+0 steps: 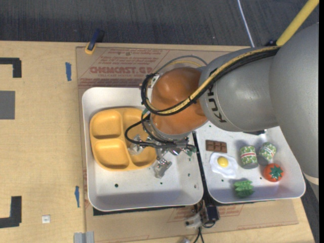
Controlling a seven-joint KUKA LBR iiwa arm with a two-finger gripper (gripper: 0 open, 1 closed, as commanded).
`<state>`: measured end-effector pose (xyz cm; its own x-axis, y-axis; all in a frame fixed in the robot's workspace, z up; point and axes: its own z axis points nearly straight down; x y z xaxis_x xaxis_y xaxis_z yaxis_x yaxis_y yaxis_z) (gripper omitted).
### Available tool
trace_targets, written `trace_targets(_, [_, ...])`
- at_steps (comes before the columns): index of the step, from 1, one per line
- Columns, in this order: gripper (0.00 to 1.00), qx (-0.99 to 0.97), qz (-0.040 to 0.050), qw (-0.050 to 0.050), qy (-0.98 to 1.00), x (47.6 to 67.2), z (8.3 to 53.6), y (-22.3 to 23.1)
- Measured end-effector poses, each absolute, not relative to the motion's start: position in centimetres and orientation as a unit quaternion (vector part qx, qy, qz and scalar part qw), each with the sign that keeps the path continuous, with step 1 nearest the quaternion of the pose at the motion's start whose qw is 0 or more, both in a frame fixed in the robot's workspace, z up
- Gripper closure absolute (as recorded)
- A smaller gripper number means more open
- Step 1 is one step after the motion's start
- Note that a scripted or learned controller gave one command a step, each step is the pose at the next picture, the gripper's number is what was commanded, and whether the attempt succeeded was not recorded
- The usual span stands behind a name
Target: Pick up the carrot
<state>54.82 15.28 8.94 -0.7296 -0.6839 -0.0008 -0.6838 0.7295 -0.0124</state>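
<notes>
The hand (161, 167) hung low over the left bin (131, 197), just at the right corner of the yellow tray (108, 135).

How far the hand was open I could not tell, and nothing could be seen in its hold; the orange wrist band (174, 103) of the arm (248, 92) covered the right part of the yellow tray, and I could not tell where the carrot lay. Right of the yellow tray, in the right bin (293, 189), lay a chocolate piece (216, 146), then a fried egg (223, 164), two green-and-white pieces (248, 156), a red fruit (273, 172) and a green vegetable (243, 187). Both bins stood on a cardboard sheet (121, 65) on the tabletop (40, 135), which stretched away left of the yellow tray.
</notes>
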Motion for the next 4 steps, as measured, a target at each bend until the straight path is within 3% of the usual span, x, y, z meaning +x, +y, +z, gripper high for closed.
trace_targets(1, [0.00, -0.460, 0.0008, 0.003, 0.888, 49.4, 15.7, 19.7])
trace_targets(2, [0.00, -0.567, 0.0009, 0.003, 0.824, 48.0, 17.0, 20.7])
trace_targets(4, [0.00, -0.786, 0.0006, 0.003, 0.618, 48.0, 19.5, 22.0])
